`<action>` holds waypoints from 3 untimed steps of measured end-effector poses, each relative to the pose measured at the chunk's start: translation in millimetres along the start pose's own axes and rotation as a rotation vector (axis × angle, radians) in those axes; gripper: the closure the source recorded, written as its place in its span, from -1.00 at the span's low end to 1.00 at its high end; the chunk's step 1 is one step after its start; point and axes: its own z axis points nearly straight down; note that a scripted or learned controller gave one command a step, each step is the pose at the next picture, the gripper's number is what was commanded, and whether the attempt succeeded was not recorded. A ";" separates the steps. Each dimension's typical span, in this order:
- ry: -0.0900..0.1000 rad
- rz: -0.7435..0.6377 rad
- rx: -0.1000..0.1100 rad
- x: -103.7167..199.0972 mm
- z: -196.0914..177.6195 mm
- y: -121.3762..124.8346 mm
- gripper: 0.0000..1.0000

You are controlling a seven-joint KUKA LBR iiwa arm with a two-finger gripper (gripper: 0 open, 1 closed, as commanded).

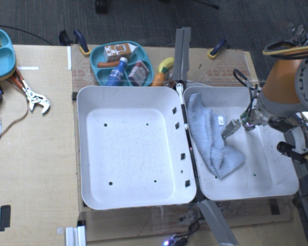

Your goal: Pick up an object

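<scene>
Gripper (233, 129): being held low in the right bin (277, 181), fingers apparently parted, nothing being gripped | Towel (210, 137): lying crumpled along that bin's left side, just beside the fingertips; contact unclear.

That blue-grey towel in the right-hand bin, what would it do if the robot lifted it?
The towel lies in soft folds and creases, so it would probably sag and hang limp instead of keeping its shape. It looks like thin cloth, so likely light. Being bunched at its lower end, it may unfold as it rises, trailing against the right bin.
</scene>
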 end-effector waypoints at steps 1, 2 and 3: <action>-0.001 0.200 0.001 38.5 0.1 46.3 -1.00; -0.001 0.343 0.001 -2.8 -73.3 15.7 -1.00; 0.001 0.437 0.004 49.1 -6.5 11.6 -1.00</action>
